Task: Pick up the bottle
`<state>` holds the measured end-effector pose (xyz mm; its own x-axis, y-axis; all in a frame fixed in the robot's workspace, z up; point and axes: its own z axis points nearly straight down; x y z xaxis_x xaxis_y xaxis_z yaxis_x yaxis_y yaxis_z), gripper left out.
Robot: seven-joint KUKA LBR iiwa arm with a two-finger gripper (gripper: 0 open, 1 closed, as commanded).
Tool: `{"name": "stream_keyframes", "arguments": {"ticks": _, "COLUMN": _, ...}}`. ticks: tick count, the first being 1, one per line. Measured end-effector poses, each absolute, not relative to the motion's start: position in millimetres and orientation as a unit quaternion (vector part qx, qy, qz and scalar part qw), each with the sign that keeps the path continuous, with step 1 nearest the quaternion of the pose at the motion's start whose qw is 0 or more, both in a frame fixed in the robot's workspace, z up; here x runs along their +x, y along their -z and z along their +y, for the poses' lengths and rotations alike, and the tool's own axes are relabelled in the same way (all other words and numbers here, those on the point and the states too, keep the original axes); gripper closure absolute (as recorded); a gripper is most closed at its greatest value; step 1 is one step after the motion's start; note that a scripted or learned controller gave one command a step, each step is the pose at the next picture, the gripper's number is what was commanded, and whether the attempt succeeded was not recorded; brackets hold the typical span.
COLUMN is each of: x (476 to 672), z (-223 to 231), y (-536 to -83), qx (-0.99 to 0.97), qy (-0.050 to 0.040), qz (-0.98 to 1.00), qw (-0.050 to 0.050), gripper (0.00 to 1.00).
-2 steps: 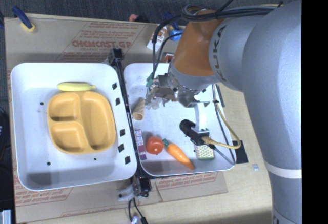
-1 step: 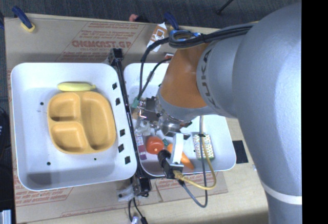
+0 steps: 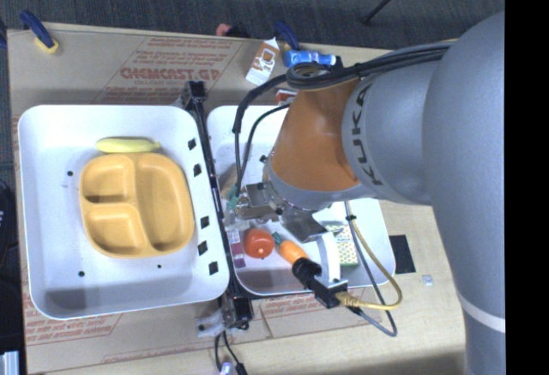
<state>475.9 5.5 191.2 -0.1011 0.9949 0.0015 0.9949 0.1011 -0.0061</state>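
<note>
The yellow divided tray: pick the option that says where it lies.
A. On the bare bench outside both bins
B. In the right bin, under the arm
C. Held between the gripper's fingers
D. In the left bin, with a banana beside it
D: the yellow divided tray lies on the floor of the left bin, and the banana lies along its far edge.

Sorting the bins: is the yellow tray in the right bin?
No, the yellow tray lies in the left bin, beside a banana.
</note>
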Motion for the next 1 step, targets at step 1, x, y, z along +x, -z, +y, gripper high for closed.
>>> {"name": "stream_keyframes", "arguments": {"ticks": 1, "x": 475.6, "z": 47.6, "y": -191.1, "qx": -0.618, "qy": -0.0015, "qz": -0.786, "qw": 0.002, "gripper": 1.0}}
